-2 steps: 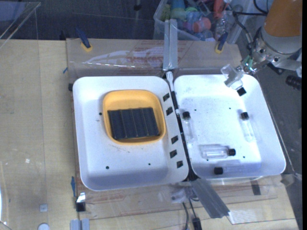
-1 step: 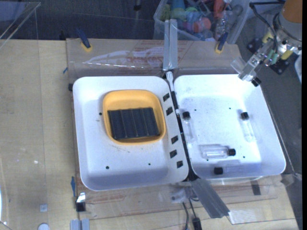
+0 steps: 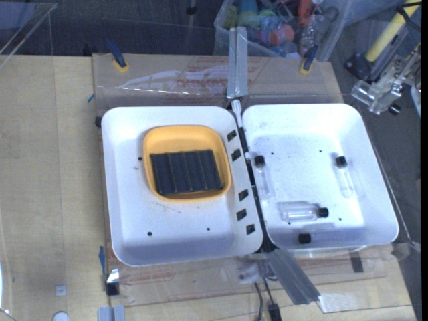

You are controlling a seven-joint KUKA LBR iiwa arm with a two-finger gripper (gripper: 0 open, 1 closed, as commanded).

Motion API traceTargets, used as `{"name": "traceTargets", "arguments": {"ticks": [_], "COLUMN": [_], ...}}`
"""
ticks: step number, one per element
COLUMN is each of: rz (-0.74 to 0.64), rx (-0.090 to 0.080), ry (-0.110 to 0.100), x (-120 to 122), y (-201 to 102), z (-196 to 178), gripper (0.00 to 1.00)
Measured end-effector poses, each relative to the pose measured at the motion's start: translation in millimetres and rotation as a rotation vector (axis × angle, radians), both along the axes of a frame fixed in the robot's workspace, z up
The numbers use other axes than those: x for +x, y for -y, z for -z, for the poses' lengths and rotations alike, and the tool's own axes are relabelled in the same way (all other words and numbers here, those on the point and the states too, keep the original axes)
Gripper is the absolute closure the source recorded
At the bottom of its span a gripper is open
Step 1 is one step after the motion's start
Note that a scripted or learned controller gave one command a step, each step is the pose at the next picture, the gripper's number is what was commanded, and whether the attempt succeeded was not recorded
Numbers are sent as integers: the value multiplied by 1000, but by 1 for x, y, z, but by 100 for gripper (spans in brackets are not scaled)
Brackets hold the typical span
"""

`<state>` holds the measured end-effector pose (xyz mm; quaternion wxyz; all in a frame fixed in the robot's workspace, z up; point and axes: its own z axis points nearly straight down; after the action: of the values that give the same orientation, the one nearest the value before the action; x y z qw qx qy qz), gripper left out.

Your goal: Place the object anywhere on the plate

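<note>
On the yellow plate (image 3: 187, 139) lies a dark, seemingly ribbed slab (image 3: 186, 172).

A dark ribbed block (image 3: 186, 172) covers most of the yellow plate (image 3: 187, 137), leaving only a bare strip at its far edge. White floor rings the plate in the left bin (image 3: 120, 199). In the right bin (image 3: 374, 199), three clear vials (image 3: 302, 212) lie scattered, with open floor between them. An upright divider (image 3: 238, 154) separates the bins.
</note>
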<state>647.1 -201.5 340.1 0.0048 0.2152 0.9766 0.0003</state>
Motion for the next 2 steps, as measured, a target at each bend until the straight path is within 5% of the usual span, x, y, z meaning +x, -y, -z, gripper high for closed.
{"name": "traceTargets", "arguments": {"ticks": [1,2], "rz": [-282,-457], "rx": [-3,0], "ry": [1,-4], "x": [-1,13], "y": [22,20], "z": [-42,15], "gripper": [100,100]}}
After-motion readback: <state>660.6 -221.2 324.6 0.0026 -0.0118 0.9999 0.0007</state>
